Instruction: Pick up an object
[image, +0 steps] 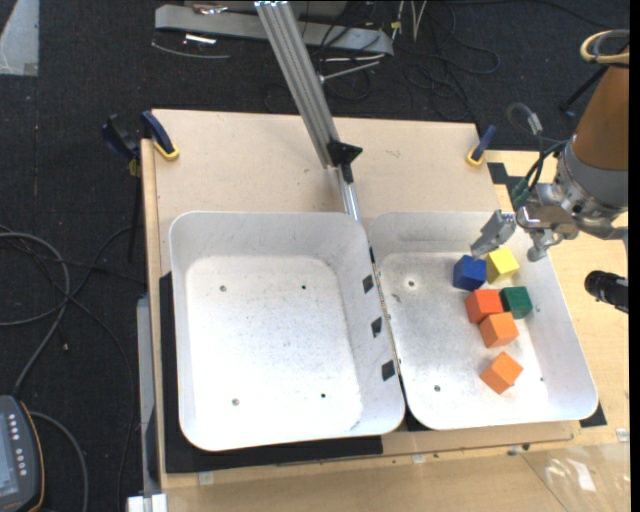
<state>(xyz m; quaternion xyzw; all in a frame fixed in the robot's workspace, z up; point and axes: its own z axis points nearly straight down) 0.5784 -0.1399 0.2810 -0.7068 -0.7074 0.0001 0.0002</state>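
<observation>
We are looking down on a wooden bench (260, 160) bearing two white bins; taking the right bin (430, 400) as our landmark, the left bin (270, 330) is lying just beside it on its far-left flank. The grey arm (600, 150) is reaching in over the right bin's upper right corner. Its gripper (520, 235) is hanging with both fingers spread apart and nothing between them, above the bin's upper right area.

All the blocks are clustering in the right bin's right half: a blue cube (469, 272) and a yellow cube (503, 263) nearest the gripper, then an orange-red cube (484, 303) touching a green cube (517, 300), an orange cube (499, 329) just below those, and another orange cube (501, 371) sitting apart toward the bin's lower edge.

We are judging these cubes as light, stiff and flat-sided, so pinching two opposite faces should be holding well. The lone orange cube is offering the freest sides; the packed ones are leaving little finger room.

The arm's upper part is being cut off by the frame, and we cannot tell how high the fingertips are riding above the bin floor.
</observation>
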